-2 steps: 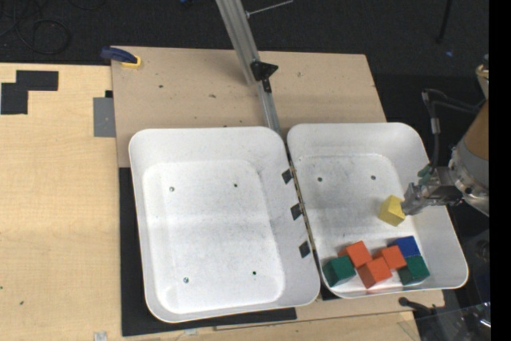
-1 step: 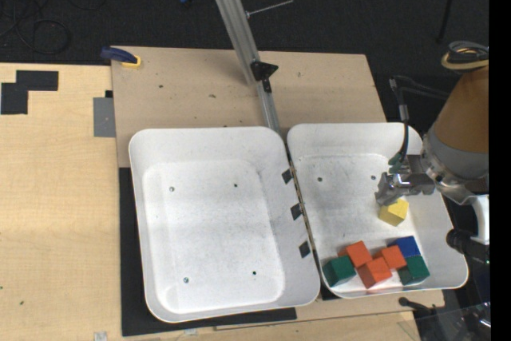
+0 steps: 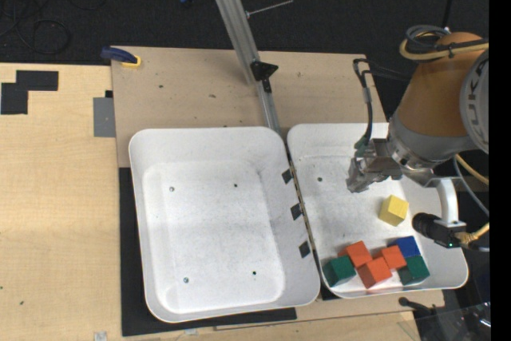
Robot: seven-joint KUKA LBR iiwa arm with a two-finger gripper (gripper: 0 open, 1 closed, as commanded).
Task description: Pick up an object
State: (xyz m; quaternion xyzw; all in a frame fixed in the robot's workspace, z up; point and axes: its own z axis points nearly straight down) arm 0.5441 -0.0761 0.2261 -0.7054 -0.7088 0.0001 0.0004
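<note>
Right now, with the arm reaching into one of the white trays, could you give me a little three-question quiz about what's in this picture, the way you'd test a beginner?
1. True or false: the yellow block lies in the right tray.
2. Which colour is missing from the blocks? A) orange B) green C) purple D) blue
3. Fill the gap: the end effector hangs over the ____ tray.

Key
1. True. It lies apart from the cluster of orange blocks, green blocks and the blue block at the tray's near edge.
2. C.
3. Right. It sits up and to the left of the yellow block in the picture, over bare tray floor.
</note>
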